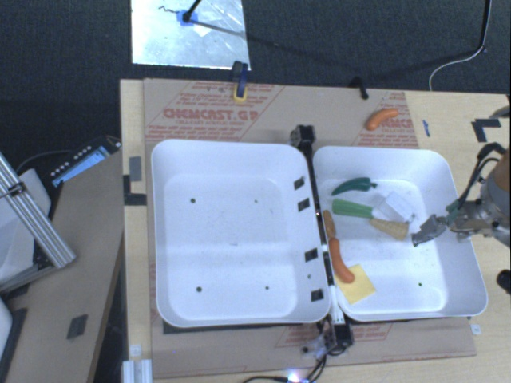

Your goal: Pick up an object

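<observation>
the likeliest target is the brush [369, 216], a green handle with tan bristles lying near the middle of the right bin [463, 290], bristle end toward the bin's right edge. the gripper [423, 231] hangs just beside those bristles, low over the bin floor, with nothing seen between its parts; whether it is spread or pressed together cannot be told from this slant. above the brush lie a green pepper [354, 185] and a white scrap [395, 204], all close enough that a grasp here may nudge a neighbour. an orange piece [341, 262] and a yellow square [357, 284] sit along the bin's left edge, tight to the wall, which would likely hinder a grasp there. the bin's lower right corner is bare floor, open room for the arm. the left bin [172, 166] lies alongside. another orange piece [381, 119] rests on the bench beyond the right bin's top edge.
</observation>
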You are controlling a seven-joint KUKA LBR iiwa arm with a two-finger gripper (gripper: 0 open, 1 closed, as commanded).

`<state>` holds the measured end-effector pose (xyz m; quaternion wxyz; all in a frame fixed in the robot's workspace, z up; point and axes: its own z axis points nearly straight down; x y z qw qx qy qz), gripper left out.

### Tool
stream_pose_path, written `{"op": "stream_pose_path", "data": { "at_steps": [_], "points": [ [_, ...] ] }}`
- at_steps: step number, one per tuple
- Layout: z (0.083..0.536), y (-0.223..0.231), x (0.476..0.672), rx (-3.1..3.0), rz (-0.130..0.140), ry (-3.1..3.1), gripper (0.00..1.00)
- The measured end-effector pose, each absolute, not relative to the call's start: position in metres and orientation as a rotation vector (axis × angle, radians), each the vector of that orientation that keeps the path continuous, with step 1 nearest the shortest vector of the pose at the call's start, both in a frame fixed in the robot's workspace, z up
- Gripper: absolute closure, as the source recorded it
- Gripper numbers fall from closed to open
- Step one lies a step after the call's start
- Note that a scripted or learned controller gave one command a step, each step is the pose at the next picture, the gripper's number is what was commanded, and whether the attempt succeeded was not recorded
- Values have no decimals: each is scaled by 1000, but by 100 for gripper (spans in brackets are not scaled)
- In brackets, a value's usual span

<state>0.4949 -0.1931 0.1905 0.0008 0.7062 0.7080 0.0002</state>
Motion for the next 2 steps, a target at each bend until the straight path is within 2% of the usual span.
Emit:
{"op": "stream_pose_path", "data": {
  "at_steps": [1,2],
  "points": [
    [82,-206,511,2224,-3,2225,0],
    [85,-113,591,2202,12,2237,0]
  ]
}}
